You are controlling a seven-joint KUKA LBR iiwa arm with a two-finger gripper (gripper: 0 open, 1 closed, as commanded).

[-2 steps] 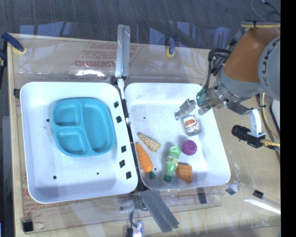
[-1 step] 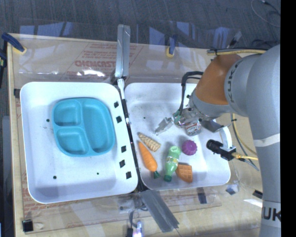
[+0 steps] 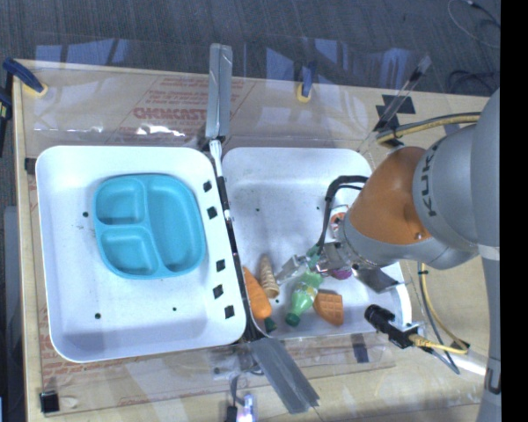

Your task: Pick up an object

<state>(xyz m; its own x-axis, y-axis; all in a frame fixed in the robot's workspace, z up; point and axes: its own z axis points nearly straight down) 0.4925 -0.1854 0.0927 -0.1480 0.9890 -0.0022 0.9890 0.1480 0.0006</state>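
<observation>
My gripper (image 3: 310, 260) hangs low over the front half of the right bin (image 3: 282, 174), under the orange wrist band. Directly below and in front of it lies a green bottle (image 3: 301, 295), pointing toward the bin's front left. To the gripper's left sits a tan ice-cream cone (image 3: 268, 276). An orange carrot (image 3: 257, 296) rests against the bin's left wall. An orange-brown wedge (image 3: 329, 307) lies right of the bottle. Something small and purple (image 3: 343, 272) peeks out beside the wrist. I cannot see anything held.
A blue divided plate (image 3: 150, 225) lies in the left bin (image 3: 62, 306). A ridge with black clips (image 3: 222, 244) separates the two bins. The right bin's far half is bare white floor.
</observation>
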